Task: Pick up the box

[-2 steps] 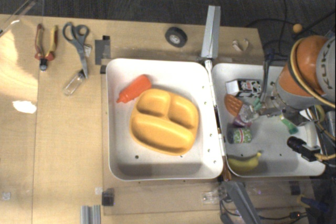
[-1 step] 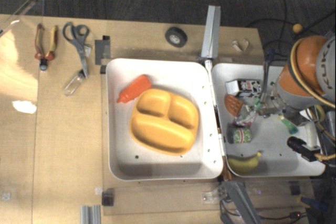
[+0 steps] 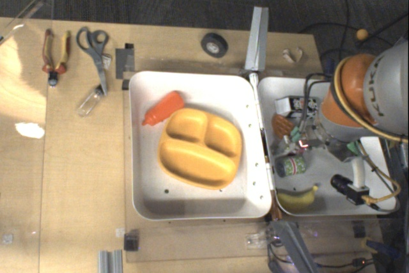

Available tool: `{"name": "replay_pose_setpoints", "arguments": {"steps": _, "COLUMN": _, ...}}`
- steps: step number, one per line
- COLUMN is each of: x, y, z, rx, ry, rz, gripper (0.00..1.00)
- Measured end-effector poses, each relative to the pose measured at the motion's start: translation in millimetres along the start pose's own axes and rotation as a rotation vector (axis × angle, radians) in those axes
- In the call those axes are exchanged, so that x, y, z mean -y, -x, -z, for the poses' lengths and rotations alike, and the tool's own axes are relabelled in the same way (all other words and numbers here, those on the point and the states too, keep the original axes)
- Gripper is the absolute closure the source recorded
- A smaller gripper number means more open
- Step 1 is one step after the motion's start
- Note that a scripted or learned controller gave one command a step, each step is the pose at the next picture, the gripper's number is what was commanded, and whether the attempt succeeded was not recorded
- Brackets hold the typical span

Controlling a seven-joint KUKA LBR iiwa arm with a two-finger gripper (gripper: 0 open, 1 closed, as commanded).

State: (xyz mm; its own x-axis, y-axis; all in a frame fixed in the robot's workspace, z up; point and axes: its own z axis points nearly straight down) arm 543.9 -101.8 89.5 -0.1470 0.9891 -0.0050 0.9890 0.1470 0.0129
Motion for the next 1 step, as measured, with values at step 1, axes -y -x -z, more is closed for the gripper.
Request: {"name": "replay_pose_setpoints", "arguments": {"steps": 1, "x": -3.8, "y": 1.4, "z": 12.5, "rx": 0.005, "ry": 0.011, "rz": 0.002, "gripper": 1.00}}
